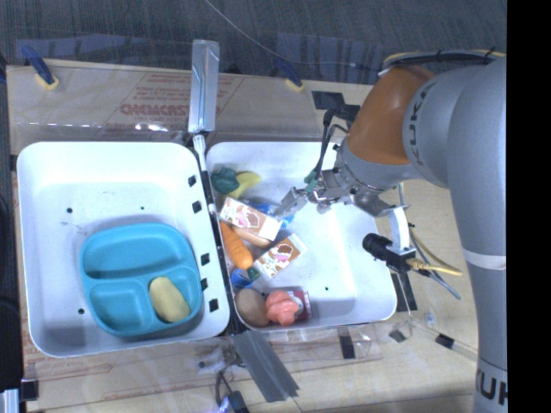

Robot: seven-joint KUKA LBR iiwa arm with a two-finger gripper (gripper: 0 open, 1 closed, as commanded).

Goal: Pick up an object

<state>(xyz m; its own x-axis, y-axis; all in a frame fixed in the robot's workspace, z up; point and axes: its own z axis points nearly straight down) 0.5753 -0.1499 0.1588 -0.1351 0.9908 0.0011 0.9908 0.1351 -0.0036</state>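
Plainly, nothing is lifted yet
Progress: judged from how things lie, the pick is not done; every object rests in a bin, and the descent, the grasp and the lift all seem left to do
Gripper (pixel 297 198): just right of frame centre, over the right bin (pixel 370 295), its tip near the small cartons; whether it is apart or together I cannot tell, and nothing shows in it
Candidates, right bin: a carton (pixel 250 219) with a pink print, a carrot (pixel 236 244) just below it, a second carton (pixel 279 257), a pink toy (pixel 281 307) and a brown potato-like piece (pixel 250 308) at the bottom edge, a yellow and teal pair (pixel 236 180) at the top
Left bin (pixel 52 179): a blue divided plate (pixel 129 256) with a yellow lemon-like piece (pixel 170 299) in its lower right compartment
Surface: pale wooden bench (pixel 103 93) with red print at upper left
Room: dark floor (pixel 103 7) across the top of the frame, cables trailing
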